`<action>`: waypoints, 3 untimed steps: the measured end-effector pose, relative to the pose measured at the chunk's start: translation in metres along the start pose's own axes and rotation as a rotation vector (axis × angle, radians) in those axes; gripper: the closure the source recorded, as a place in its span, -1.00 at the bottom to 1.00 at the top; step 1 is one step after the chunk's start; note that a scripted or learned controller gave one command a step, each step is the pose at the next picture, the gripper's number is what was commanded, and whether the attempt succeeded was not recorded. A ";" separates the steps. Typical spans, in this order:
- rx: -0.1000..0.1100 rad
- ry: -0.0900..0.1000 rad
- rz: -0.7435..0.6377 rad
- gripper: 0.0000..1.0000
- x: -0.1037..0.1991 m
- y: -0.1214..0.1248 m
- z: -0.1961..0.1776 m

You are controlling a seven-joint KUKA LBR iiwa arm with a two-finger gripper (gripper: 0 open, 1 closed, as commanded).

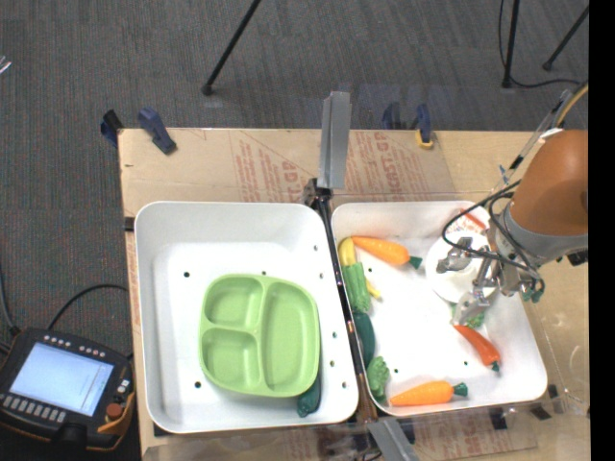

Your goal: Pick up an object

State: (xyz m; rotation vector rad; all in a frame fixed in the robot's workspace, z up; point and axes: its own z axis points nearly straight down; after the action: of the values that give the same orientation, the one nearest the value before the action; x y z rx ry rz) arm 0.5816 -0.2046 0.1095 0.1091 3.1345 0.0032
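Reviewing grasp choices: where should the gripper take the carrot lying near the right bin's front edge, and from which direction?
Grip the carrot across its thick orange middle, coming straight down. It lies flat and roughly parallel to the bin's front wall, so fingers should probably close front-to-back, avoiding the green top.

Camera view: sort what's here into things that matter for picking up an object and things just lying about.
For the job:
- pincer, low in the right bin
- red carrot just below it
- orange carrot
- orange carrot at the front
- cucumber
- broccoli

Lying about:
- green divided plate in the left bin
- handheld screen on the floor
- blue clamp
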 end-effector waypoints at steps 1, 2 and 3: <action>-0.001 -0.006 0.079 -1.00 0.051 -0.006 0.016; 0.001 -0.004 0.041 -1.00 0.044 -0.004 0.017; 0.001 -0.006 0.002 -1.00 -0.036 0.020 0.018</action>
State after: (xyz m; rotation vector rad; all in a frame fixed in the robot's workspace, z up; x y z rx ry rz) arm 0.6193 -0.1866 0.0922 0.1122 3.1283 0.0008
